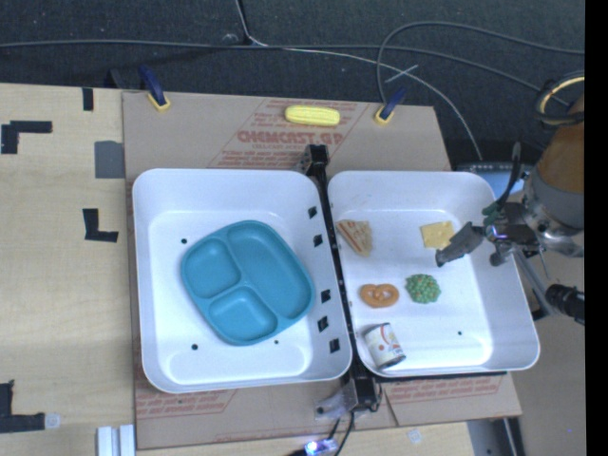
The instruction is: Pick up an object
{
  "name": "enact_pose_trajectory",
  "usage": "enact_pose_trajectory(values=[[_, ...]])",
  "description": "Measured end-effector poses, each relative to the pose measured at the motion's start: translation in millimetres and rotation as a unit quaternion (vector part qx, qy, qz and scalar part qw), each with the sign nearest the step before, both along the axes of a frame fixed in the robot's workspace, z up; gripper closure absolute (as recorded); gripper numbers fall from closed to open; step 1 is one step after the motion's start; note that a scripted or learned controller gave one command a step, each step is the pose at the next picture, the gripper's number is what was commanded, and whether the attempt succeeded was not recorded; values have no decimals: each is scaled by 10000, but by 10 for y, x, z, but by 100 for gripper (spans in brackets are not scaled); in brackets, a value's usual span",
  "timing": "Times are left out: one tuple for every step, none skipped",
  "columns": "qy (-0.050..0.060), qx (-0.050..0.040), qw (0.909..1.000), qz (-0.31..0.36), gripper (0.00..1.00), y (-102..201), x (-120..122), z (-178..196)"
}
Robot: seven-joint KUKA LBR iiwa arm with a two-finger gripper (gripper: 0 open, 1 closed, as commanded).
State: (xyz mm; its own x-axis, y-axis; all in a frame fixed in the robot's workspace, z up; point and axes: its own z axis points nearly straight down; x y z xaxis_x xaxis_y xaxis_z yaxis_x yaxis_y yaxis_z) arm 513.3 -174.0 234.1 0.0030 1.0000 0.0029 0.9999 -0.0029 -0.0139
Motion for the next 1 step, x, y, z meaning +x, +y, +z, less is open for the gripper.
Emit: enact_pose_trajectory(values=[[-62,-14,10000,20,0,4,26,66]])
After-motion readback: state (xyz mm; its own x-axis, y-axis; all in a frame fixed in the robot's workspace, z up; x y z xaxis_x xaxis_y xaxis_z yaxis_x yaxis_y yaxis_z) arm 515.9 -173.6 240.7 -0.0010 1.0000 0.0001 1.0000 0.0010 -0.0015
